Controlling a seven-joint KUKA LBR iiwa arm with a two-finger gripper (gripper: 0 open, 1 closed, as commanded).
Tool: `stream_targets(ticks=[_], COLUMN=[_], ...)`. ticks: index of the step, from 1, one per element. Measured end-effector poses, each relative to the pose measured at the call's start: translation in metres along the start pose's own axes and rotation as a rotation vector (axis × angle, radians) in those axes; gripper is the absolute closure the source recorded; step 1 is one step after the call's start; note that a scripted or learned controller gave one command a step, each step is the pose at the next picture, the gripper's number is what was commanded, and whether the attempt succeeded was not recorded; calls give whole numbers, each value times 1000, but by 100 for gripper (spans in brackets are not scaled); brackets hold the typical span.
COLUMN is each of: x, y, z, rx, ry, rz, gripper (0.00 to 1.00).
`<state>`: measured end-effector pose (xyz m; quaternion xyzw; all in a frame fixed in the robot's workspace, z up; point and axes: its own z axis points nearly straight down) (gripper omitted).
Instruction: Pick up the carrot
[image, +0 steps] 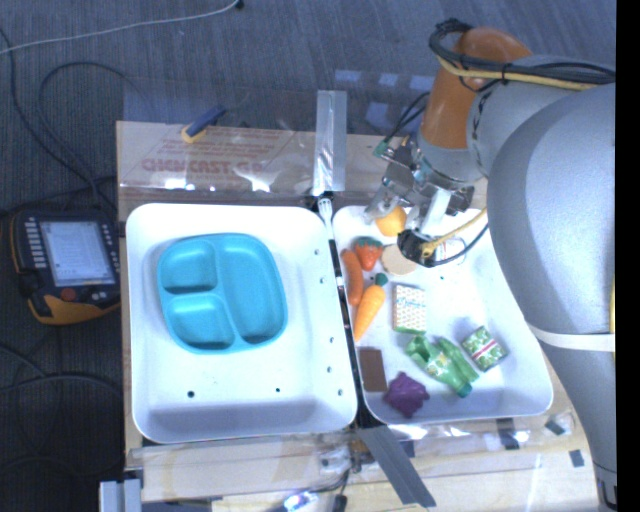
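Observation:
Two orange carrots lie in the right bin (520, 385) near its left wall: one carrot (368, 308) points down and left, and a second, darker carrot (352, 274) lies just above it beside a red and green piece (368, 250). My gripper (402, 222) hangs over the bin's far end, up and to the right of the carrots, with a yellow-orange object (392, 220) right under it. I cannot make out whether anything sits between its fingers.
The left bin (180, 400) holds a blue divided plate (220, 290). In the right bin also lie a dotted white packet (409, 307), green wrapped items (440, 362), a green and red pack (484, 347), a brown block (372, 369) and a purple piece (405, 393). A teach pendant (65, 262) rests at far left.

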<state>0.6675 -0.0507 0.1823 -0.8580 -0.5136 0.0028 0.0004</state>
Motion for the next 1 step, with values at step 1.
stream_targets(ticks=[1], x=[-70], y=[37], z=[14], rx=[-1], ry=[-1], rz=[71], gripper=[100])
